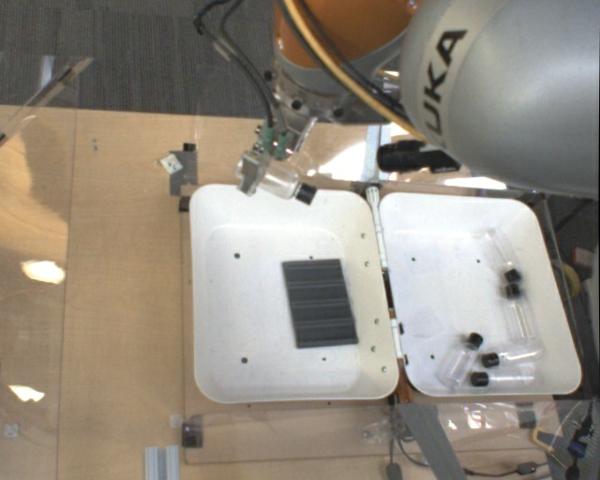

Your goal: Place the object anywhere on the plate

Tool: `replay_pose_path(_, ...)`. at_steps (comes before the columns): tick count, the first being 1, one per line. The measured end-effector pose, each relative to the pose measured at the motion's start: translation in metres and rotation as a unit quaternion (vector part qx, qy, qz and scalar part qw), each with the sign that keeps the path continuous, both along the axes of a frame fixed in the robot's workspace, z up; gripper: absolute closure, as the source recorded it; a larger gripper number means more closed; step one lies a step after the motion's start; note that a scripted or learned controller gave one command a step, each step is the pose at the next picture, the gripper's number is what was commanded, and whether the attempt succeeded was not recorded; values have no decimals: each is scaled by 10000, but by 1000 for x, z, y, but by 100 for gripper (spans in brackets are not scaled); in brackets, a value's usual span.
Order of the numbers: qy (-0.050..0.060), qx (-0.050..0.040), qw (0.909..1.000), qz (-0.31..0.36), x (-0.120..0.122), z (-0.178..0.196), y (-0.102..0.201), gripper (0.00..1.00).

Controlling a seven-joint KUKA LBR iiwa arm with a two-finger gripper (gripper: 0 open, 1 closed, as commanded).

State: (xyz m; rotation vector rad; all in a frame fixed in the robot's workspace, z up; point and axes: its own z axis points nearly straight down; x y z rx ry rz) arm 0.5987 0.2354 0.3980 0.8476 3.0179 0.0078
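Over the far edge of the left bin (216, 375), near its far-left corner, the pincer (272, 161) is hanging with a clear vial (278, 185) at its tip. The vial is lying roughly sideways, black cap pointing toward the right bin (553, 375), clear body toward the left. The fingers appear to be closing on the vial's clear end, so the pincer is holding the vial, narrow grip. The vial is sitting above the bin's rim, not resting on the floor of the bin as far as the view shows.

The plate (320, 302), a dark grey ribbed rectangle, is lying flat in the middle of the left bin, tilted slightly, well apart from the vial. Nothing is touching it.

The grey arm (506, 84) with its orange band (342, 23) is reaching in from the right, crossing over the far edge of the right bin. Cables are running down the wrist toward the pincer.

In the right bin, several more clear vials with black caps (511, 281) are lying along the right side and in the near-right corner, some touching each other. The desk (94, 281) is carrying both bins side by side, rims touching at the centre.
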Motion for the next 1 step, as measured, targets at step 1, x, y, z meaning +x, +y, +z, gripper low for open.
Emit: replay_pose_path(1, 18, 13, 9567, -2911, -19, 11, 0, 100)
